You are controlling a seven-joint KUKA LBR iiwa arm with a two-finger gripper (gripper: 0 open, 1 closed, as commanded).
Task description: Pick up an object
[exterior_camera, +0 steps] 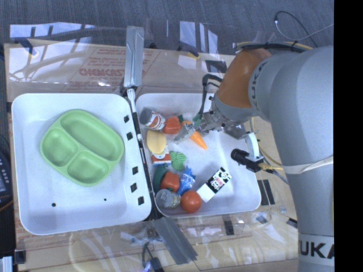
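A: Two white bins side by side on a bench; list them, left to right.

B: Left bin [25, 169]: one green divided plate [82, 146], three compartments, lying flat. Between the bins: a row of black clips along the shared wall, and a grey strip [134, 58] running up from the join. Behind the bins: brown cardboard [102, 69] with red lettering under a clear sheet. Beyond that: dark ribbed flooring [170, 4].

A: Right bin?

B: Right bin [247, 186]: toy items crowded toward its left wall. Yellow piece [157, 142], green ribbed piece [178, 161], orange-red block [169, 181], red ball [191, 201] near the front wall, black-and-white carton [215, 183] lying tilted. Orange carrot [198, 140] near the middle of the bin, just beside the gripper [195, 128].

A: Gripper condition?

B: Low over the back of the bin, by a red-and-silver can [156, 121]. Whether its fingers are apart or together, I cannot tell; nothing is plainly seen between them.

A: Obscured entries?

B: Grey arm [295, 112] with orange band covers the bin's right rear corner. Small blue item [186, 180] and greyish round item [166, 198] too unclear to name.
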